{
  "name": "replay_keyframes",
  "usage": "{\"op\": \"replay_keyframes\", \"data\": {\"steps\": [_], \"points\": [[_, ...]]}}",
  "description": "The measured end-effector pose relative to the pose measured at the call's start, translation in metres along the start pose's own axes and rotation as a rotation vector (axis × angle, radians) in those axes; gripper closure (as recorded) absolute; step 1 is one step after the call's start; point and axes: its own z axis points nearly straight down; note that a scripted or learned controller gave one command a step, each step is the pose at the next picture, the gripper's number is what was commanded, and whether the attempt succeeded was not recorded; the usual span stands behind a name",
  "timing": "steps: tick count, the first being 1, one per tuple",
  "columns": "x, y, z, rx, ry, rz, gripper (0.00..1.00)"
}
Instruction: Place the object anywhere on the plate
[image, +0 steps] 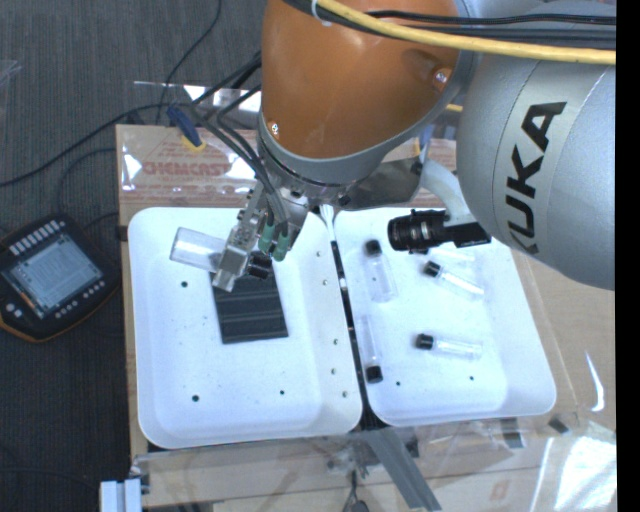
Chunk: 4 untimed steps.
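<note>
A dark ribbed rectangular plate (252, 314) lies in the left bin (170, 400), near its middle. My gripper (233, 268) hangs just above the plate's upper left corner. It is shut on a clear vial (191, 246): the clear body sticks out to the left of the fingers and the black cap (260, 268) shows on their right. The vial lies roughly level, over the plate's far edge. The arm's orange band and grey wrist hide the back of both bins.
The right bin (520, 395) holds several more clear vials with black caps, such as one (377, 272) near its left wall, one (452, 279) at mid-right and one (448, 347) lower down. A teach pendant (45, 277) lies off the bench at the left.
</note>
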Motion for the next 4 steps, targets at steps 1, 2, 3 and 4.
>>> {"op": "replay_keyframes", "data": {"steps": [1,2,3,4], "points": [[-0.016,0.007,0.043,0.001,0.001,-0.189,1.00],[-0.041,0.019,0.088,0.000,0.001,-0.300,1.00],[-0.045,0.022,0.136,0.000,0.002,-0.440,1.00],[-0.023,0.012,0.062,-0.004,-0.002,-0.996,1.00]]}}
